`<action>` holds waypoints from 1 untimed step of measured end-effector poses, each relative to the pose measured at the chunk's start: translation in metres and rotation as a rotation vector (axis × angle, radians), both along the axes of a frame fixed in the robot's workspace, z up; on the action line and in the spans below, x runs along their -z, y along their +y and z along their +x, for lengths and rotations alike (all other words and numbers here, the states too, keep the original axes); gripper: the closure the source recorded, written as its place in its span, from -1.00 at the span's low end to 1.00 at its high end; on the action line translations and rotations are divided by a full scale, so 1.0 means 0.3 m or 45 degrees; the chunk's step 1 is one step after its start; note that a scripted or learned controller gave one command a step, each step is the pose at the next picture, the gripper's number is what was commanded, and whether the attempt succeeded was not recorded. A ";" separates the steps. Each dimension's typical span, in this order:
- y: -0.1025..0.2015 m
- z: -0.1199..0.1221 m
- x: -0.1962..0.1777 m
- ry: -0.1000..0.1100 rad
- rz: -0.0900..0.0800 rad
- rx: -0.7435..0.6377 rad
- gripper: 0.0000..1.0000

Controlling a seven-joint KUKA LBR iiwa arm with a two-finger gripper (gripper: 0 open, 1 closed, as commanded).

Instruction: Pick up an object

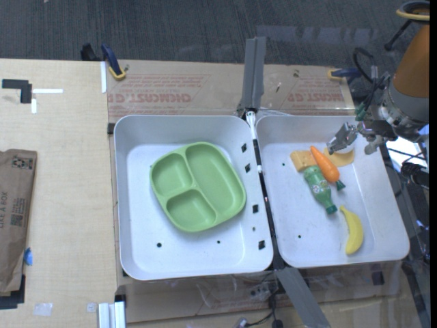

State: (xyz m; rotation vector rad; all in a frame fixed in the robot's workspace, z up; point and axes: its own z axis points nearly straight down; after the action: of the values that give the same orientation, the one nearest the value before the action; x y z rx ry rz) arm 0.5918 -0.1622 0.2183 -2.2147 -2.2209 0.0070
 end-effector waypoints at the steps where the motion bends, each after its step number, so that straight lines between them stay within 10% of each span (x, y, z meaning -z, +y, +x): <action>1: -0.064 0.037 -0.300 -0.003 0.000 -0.170 -1.00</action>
State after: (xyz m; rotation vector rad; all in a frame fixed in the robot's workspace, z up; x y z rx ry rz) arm 0.6029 -0.1815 0.3082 -2.0634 -2.3650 0.0056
